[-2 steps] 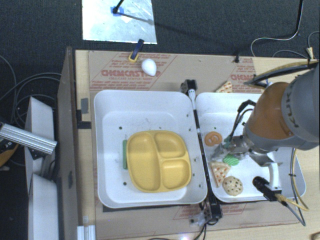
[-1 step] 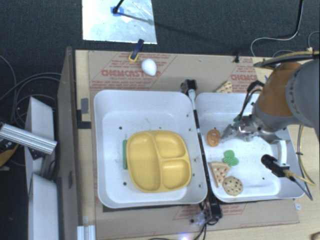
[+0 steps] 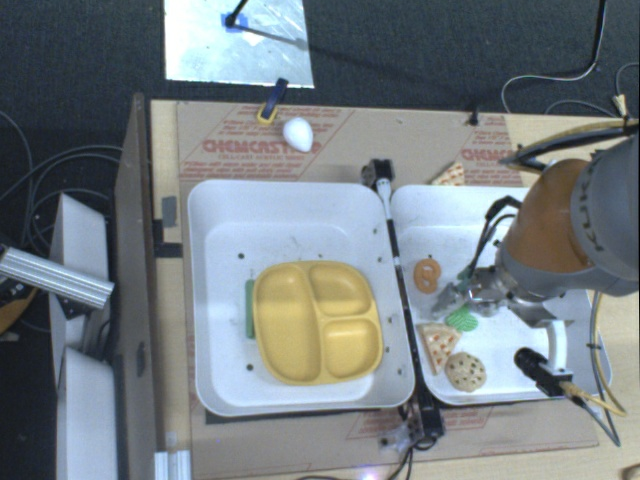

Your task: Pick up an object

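Observation:
My gripper [image 3: 468, 296] hangs low over the right bin [image 3: 440, 213], near its middle. Directly below and touching it in the view lies a small green ridged item [image 3: 461, 320]. An orange pretzel-like ring [image 3: 427, 274] lies to the gripper's left. A pizza slice [image 3: 438, 345] and a round speckled cookie [image 3: 465, 371] lie towards the bin's front edge. I see nothing held in the gripper.
The left bin [image 3: 215, 268] holds a yellow divided plate [image 3: 317, 320] with a green strip [image 3: 249, 308] at its left edge. Behind the bins lie a white egg [image 3: 297, 133], a blue-and-yellow tool [image 3: 270, 103] and a cracker-like wedge [image 3: 451, 175].

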`<state>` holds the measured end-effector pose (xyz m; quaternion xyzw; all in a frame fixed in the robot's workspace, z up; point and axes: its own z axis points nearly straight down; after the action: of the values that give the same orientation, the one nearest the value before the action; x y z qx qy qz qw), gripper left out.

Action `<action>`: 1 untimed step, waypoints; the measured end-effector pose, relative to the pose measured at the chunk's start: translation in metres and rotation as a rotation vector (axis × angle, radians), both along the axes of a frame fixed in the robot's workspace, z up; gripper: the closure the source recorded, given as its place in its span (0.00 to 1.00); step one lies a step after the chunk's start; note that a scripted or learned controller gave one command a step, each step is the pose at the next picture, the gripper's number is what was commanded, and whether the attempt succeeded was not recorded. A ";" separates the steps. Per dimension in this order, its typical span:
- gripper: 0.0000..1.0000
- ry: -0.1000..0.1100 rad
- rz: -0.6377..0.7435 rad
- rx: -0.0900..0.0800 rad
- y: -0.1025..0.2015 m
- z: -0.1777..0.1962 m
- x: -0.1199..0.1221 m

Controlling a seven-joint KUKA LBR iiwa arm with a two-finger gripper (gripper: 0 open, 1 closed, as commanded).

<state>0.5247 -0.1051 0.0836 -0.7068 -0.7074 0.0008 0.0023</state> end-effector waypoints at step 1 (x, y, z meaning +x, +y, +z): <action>0.00 -0.013 0.006 -0.003 0.010 0.005 0.076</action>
<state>0.6008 -0.0952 0.0884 -0.7045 -0.7097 -0.0029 -0.0033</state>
